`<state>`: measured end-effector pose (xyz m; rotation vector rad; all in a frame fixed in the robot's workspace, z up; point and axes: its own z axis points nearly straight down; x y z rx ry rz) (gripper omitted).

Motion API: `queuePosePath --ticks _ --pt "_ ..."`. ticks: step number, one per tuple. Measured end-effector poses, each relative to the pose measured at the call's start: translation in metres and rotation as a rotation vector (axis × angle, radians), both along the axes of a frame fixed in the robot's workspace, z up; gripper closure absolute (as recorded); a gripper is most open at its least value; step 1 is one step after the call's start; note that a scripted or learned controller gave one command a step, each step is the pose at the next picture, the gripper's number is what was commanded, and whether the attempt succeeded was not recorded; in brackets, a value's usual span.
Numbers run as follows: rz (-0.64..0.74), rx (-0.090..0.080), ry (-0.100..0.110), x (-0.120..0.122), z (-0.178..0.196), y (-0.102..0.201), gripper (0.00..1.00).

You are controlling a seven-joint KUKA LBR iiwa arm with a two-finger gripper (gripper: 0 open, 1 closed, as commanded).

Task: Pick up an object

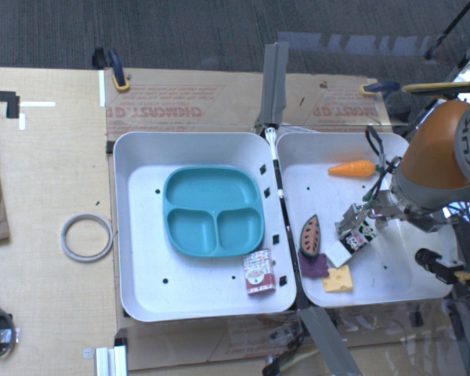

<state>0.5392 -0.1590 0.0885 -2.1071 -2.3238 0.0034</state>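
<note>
The arm reaches into the right bin (392, 288) from the right. Its gripper (352, 229) is low over the middle of the bin floor. A small black-and-white thing (363, 240) sits right at the gripper's tip, and I cannot tell whether it is held. An orange carrot (351, 168) lies at the back of this bin. A watermelon slice (310, 235), a purple piece (316, 265) and a yellow cheese wedge (338, 280) lie to the gripper's left and front.
The left bin (137, 233) holds a teal divided plate (215, 211) and a small red-and-white box (259, 272) near its front right corner. A grey ring (87, 236) lies on the wooden bench left of the bins.
</note>
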Motion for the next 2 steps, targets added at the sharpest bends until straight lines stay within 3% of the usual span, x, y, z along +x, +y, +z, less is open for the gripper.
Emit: queuePosePath --ticks 1,2 --pt "-0.004 0.002 0.004 -0.0002 0.0059 -0.0015 1.0" --pt "-0.004 0.002 0.004 -0.0002 0.0058 -0.0014 0.0"
